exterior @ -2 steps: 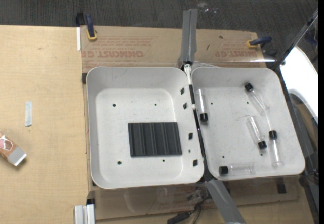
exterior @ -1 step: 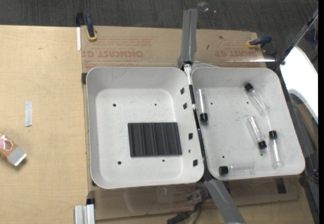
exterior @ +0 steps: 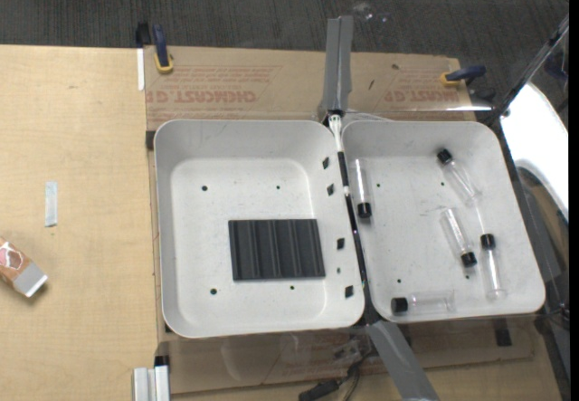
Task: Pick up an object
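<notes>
1. Looking at the right bin (exterior: 409,236), in the right half of the frame, I count five clear tubes, each slim and see-through with a black cap at one end.
2. The first tube (exterior: 361,184) lies just beside the bin's left wall. Its long axis runs up and down the frame, with the cap at the lower end.
3. The second tube (exterior: 458,176) is in the bin's upper right. It lies on a slant, with the cap at the upper left and the body running toward the lower right.
4. The third tube (exterior: 454,233) sits near the bin's middle right. It is steeply slanted, with the cap at the lower end.
5. The fourth tube (exterior: 492,269) lies just to the right of the third. It is nearly upright in the frame, with the cap at the top.
6. The fifth tube (exterior: 427,303) lies along the bin's lower wall. Its long axis runs left to right, with the cap at the left end.
7. The left bin (exterior: 165,209) holds a dark ribbed block (exterior: 276,249), which lies flat at the lower middle of the bin floor.
8. I cannot tell how far open my gripper is, or whether it has hold of anything.
</notes>
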`<act>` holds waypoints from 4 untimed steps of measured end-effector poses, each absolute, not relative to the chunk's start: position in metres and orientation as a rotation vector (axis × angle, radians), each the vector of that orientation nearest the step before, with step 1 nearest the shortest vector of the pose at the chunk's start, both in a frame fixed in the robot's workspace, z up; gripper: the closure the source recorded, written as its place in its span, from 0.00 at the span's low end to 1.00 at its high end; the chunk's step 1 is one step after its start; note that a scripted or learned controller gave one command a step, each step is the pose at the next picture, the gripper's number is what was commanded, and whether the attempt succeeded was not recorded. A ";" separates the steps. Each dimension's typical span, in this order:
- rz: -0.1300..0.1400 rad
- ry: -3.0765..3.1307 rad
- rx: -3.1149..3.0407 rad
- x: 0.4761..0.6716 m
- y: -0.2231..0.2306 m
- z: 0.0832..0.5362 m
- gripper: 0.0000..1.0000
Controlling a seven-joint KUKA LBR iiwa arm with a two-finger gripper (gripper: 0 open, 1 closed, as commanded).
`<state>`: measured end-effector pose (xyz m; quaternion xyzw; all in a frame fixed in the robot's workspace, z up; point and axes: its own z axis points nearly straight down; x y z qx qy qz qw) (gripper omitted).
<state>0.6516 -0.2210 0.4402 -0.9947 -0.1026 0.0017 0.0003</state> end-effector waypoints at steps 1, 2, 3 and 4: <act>0.008 -0.313 -3.125 0.641 -0.222 0.440 1.00; 0.008 -0.311 -3.124 0.613 -0.222 0.440 1.00; 0.008 -0.320 -3.124 0.654 -0.222 0.439 1.00; 0.008 -0.315 -3.124 0.643 -0.222 0.440 1.00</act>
